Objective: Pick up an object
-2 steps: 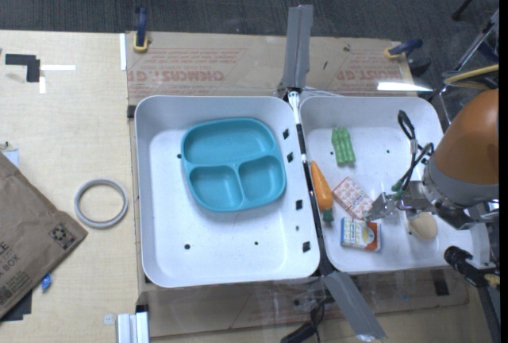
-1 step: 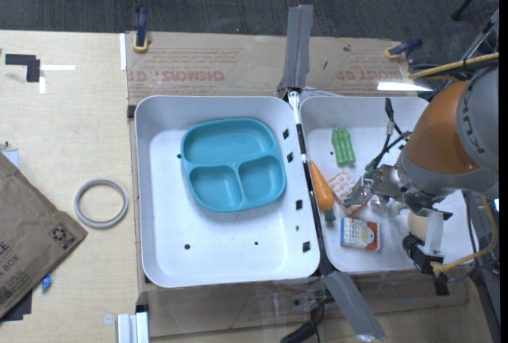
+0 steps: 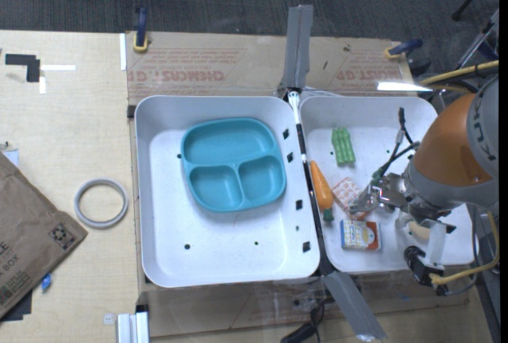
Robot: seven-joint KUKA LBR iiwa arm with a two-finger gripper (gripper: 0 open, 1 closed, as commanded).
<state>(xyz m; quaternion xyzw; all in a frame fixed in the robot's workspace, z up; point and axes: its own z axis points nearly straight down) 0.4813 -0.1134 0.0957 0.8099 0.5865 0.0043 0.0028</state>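
Hovering low at the right of the frame over the right bin (image 3: 444, 254), gripper (image 3: 373, 201) poised just above the patterned packet (image 3: 347, 191), jaw opening impossible to tell, nothing visibly gripped, so lifting seemingly not yet done.

Two bins sit side by side. The left bin (image 3: 159, 198) holds a divided tray (image 3: 234, 164). The right bin (image 3: 357, 107) holds a carrot (image 3: 321, 184) along its left wall, a bean pod (image 3: 343, 146) behind, and a small packet (image 3: 359, 235) in front.

Smooth glossy turquoise plastic tray (image 3: 234, 165), glossy white plastic bins (image 3: 159, 198), matt brown cardboard sheet (image 3: 214, 67), pale wood bench (image 3: 63, 143)
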